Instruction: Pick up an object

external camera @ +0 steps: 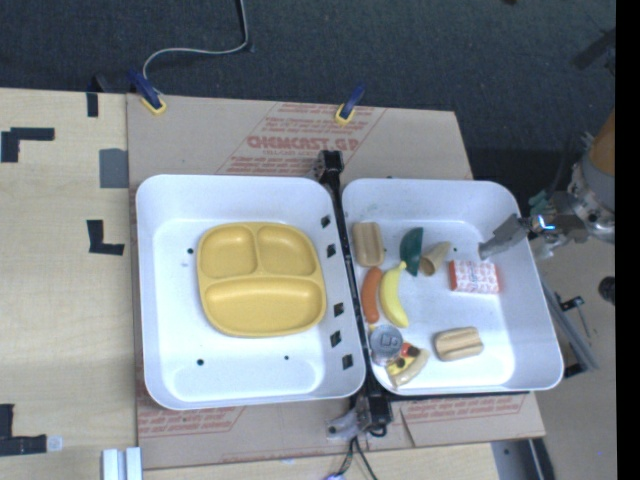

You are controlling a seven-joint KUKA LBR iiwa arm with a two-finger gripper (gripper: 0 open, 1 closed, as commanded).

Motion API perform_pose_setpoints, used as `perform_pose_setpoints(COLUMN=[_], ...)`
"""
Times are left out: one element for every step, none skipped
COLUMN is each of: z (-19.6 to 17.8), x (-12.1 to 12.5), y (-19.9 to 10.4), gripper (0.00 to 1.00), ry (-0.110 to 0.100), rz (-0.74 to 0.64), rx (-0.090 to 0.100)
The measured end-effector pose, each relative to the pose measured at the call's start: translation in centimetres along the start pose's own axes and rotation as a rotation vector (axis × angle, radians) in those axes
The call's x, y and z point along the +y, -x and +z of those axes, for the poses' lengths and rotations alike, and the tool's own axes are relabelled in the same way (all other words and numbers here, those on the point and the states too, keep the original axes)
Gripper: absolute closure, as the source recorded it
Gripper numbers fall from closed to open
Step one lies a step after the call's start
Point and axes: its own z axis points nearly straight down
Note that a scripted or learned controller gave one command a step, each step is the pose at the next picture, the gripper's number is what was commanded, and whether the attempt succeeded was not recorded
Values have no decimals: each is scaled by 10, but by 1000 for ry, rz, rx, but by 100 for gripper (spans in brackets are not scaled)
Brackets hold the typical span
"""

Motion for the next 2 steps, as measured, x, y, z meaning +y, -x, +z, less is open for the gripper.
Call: perform_pose_setpoints(z=[119,164], x=[-6,65], y=[3,-54], gripper=[0,0], ry=[-3,8], rz=[0,-2], rx=[1,-1])
